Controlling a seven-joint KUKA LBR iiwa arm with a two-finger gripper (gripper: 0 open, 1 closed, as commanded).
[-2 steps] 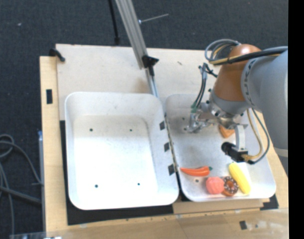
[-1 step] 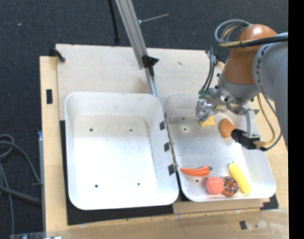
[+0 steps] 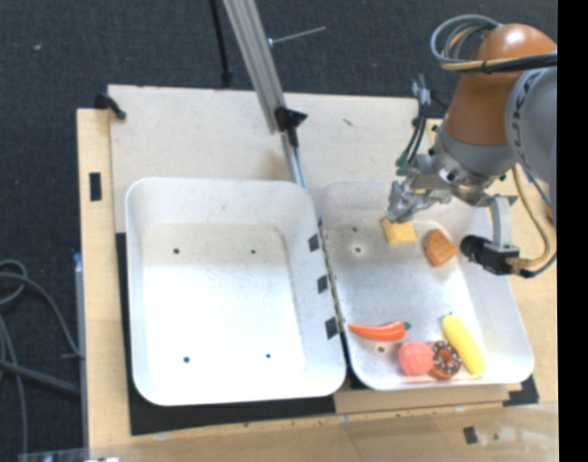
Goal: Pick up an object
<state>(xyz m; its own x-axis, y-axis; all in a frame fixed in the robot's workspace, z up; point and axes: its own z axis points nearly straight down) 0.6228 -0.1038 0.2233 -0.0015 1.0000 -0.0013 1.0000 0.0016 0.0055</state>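
A pale wooden bench (image 3: pixel 197 133) stands on dark carpet and carries two white bins. The left bin (image 3: pixel 226 287) is at centre-left. In the right bin (image 3: pixel 486 296), the gripper (image 3: pixel 405 207) hangs at the upper part, its tips just above a small yellow block (image 3: pixel 399 232); whether they touch or grip it I cannot tell. Near it lies a brown bread-like piece (image 3: pixel 440 248). At the lower edge lie a red pepper (image 3: pixel 378 331), a pink fruit (image 3: pixel 416 358) and a yellow banana (image 3: pixel 462 344).
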